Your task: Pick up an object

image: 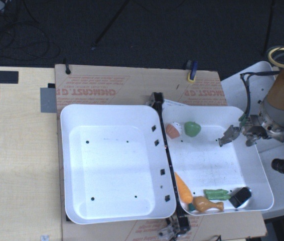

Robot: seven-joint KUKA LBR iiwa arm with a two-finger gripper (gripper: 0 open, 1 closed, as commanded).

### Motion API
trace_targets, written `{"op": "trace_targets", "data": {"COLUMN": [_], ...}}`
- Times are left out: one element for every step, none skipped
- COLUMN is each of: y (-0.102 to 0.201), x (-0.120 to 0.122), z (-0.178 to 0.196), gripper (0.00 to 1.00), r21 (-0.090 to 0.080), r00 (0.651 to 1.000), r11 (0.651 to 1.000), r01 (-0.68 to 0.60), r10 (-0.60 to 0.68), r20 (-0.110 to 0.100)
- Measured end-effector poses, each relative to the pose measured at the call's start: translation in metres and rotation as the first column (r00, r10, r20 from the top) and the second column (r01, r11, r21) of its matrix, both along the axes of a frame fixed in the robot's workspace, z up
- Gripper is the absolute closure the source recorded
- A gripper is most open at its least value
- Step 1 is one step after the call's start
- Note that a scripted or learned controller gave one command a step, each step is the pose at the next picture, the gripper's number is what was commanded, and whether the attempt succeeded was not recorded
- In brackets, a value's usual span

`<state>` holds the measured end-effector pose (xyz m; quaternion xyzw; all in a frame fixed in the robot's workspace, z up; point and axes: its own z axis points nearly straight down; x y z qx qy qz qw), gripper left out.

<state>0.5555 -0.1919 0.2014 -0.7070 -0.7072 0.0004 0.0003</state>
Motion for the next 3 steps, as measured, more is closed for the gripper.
{"op": "trace_targets", "data": {"y": [0.017, 0.084, 0.116], "x": [-0.082, -0.053, 0.029], "z": [0.017, -0.116, -0.007], "gripper": [0.0, 0.0, 0.0], "r21": [0.002, 0.0, 0.0], "r00": [1.0, 1.0, 1.0], "r11": [1.0, 1.0, 1.0], "r01": [0.001, -0.002, -0.006], "r10": [-0.001, 0.002, 0.006], "r20": [-0.005, 0.003, 0.015]}}
